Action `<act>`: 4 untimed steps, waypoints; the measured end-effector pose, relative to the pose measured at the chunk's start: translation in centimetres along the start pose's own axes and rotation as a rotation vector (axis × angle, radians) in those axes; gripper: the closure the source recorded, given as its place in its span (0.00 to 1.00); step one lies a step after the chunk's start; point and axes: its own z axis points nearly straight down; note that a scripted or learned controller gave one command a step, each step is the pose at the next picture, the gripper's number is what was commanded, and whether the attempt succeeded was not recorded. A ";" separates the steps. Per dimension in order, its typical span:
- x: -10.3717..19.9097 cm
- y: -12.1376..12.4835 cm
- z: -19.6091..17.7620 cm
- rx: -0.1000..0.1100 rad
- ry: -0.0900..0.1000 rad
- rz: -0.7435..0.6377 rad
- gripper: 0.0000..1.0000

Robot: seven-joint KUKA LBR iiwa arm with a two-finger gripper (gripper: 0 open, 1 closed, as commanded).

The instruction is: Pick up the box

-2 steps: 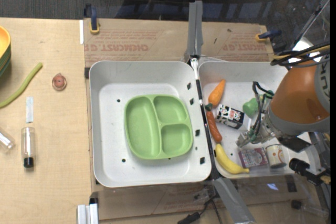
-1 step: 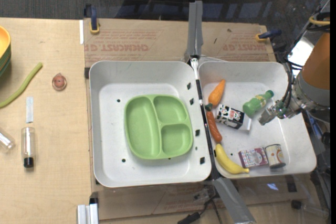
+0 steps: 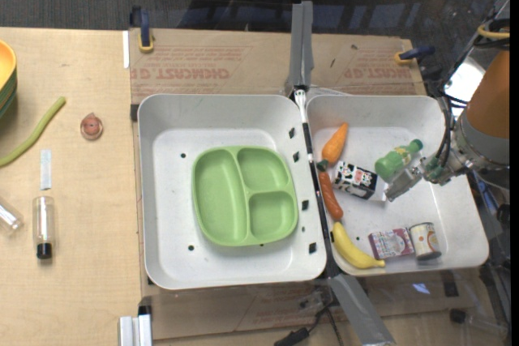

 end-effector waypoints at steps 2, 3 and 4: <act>1.4 4.1 12.5 0.003 0.001 0.418 0.00; 2.7 1.3 7.4 0.004 0.002 0.425 0.00; 1.8 -1.3 12.5 0.004 0.003 0.327 0.00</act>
